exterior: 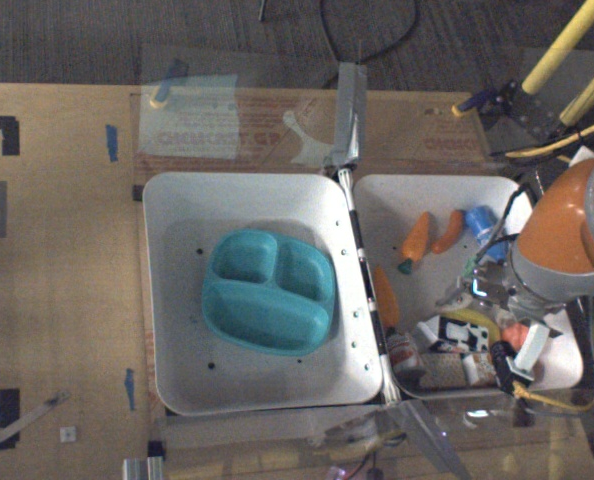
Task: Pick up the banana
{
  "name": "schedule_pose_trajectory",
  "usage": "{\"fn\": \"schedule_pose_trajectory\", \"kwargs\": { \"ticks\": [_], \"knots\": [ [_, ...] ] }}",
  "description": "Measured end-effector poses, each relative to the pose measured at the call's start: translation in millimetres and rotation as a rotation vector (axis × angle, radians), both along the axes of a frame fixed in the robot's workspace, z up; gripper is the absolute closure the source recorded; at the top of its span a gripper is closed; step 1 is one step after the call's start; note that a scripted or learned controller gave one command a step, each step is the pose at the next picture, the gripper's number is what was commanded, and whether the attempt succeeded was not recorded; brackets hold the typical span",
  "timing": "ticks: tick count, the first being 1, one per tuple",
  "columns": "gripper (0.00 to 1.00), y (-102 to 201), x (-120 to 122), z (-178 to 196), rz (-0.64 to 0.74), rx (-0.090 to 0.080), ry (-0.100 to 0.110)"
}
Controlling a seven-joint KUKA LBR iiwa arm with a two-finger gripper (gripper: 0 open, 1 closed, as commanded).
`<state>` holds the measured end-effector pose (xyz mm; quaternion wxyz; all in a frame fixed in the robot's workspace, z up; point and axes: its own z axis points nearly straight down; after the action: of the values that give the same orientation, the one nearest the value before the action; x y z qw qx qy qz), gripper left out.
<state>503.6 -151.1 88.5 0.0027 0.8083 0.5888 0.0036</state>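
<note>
A short yellow stretch of the banana (480,319) shows in the right bin (427,184), low in its middle, mostly covered by the arm's wrist. The gripper (489,303) hangs straight over that spot, under the grey wrist and orange band (569,233) that come in from the right. The arm's own body hides where the gripper meets the banana, so I cannot tell if it holds anything.
The left bin (177,218) carries a teal divided plate (269,290). Crowded around the gripper in the right bin are three orange carrots (414,240) (448,230) (384,298), a blue object (480,220), a black-and-white box (464,334), a red piece (517,334) and a small bottle (402,350).
</note>
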Motion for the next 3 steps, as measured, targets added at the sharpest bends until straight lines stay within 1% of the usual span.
{"fn": "schedule_pose_trajectory", "kwargs": {
  "ticks": [1,2,3],
  "knots": [
    [1.00,-0.3,5.4,13.2,0.000,-0.003,-0.017],
    [0.00,-0.5,1.4,9.9,-0.002,-0.001,-0.004],
    [0.00,-49.5,-18.2,0.6,-0.321,0.011,-0.001]
  ]
}}
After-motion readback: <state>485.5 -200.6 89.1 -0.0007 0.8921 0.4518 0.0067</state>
